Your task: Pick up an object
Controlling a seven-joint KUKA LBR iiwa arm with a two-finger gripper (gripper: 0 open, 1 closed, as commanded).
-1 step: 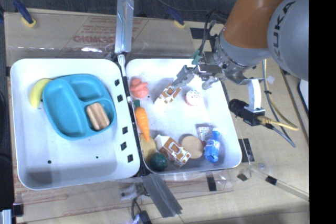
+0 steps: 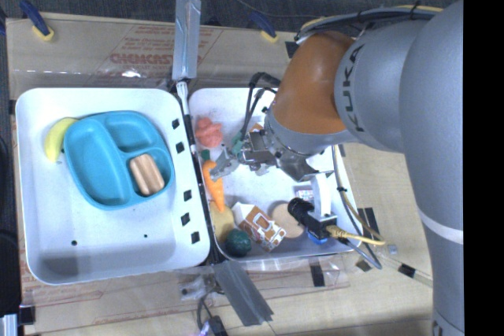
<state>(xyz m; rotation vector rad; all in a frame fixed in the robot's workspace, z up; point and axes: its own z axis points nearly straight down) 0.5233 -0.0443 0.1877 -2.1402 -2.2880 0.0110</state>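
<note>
- Arm [image 2: 394,83]: grey, with an orange band above the wrist, entering from the right and bent over the right bin; it covers most of that bin's upper right part.
- Left bin [image 2: 39,248]: white and shallow, left of the divider, holding the tray and the banana.
- Right bin [image 2: 201,102]: white, beside the left bin, partly hidden by the arm; it holds a cluster of small objects along its left and lower sides.
- Tray [image 2: 98,161]: blue, sectioned, lying in the upper half of the left bin.
- Gripper [image 2: 236,156]: metal, low over the middle-left of the right bin, just right of the carrot; whether its jaws are wide or narrow cannot be told, and nothing is seen between them.
- Banana [image 2: 53,139]: yellow, touching the tray's left edge.
- Bun [image 2: 146,174]: tan, oblong, in the tray's lower right section.
- Pink lump [image 2: 209,131]: near the right bin's upper left, above the carrot.
- Carrot [image 2: 214,189]: orange, along the right bin's left wall.
- Carton [image 2: 260,226]: small, white and orange, near the lower edge.
- Disc [image 2: 285,218]: tan, just right of the carton.
- Ball [image 2: 239,243]: dark green, at the lower left corner, beside the carton.
</note>
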